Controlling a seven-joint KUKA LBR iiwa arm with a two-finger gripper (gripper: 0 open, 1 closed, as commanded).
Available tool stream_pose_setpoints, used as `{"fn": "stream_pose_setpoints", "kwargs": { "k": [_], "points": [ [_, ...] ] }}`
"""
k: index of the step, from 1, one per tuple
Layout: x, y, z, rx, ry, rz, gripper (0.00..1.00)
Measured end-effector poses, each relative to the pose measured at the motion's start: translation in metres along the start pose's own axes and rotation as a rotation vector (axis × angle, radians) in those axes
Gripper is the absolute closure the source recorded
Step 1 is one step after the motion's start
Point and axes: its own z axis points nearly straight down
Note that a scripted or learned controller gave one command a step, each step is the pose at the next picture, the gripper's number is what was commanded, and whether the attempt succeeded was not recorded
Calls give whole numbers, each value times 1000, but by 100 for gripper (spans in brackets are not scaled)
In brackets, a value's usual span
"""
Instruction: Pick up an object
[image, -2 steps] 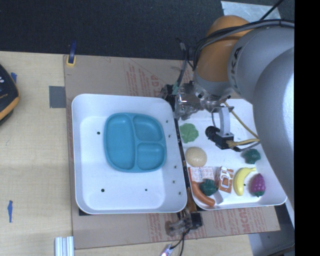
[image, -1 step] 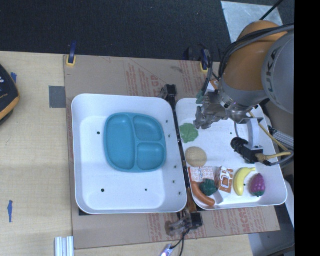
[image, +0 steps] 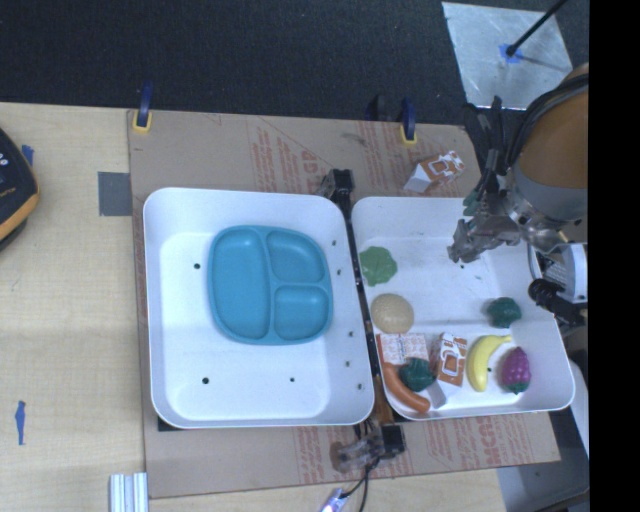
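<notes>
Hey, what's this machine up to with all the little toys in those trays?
A grey robot arm with an orange band reaches in from the right, its two-finger gripper poised over the upper part of the right white bin. Nothing is visibly between its fingers. Toy foods lie in that bin: a flat green leafy piece, a tan round bun, a yellow banana, a purple grape bunch and an orange sausage. The left white bin holds a blue divided plate.

A blue divided plate (image: 270, 284) lies in the left bin (image: 160, 300); a small carton (image: 437, 172) rests outside on the cardboard (image: 260, 150).
</notes>
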Motion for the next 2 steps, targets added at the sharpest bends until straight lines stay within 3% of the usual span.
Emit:
{"fn": "stream_pose_setpoints", "kwargs": {
  "k": [1, 2],
  "points": [
    [87, -35, -3, 2, 1, -4, 100],
    [139, -17, -13, 1, 0, -4, 100]
  ]
}}
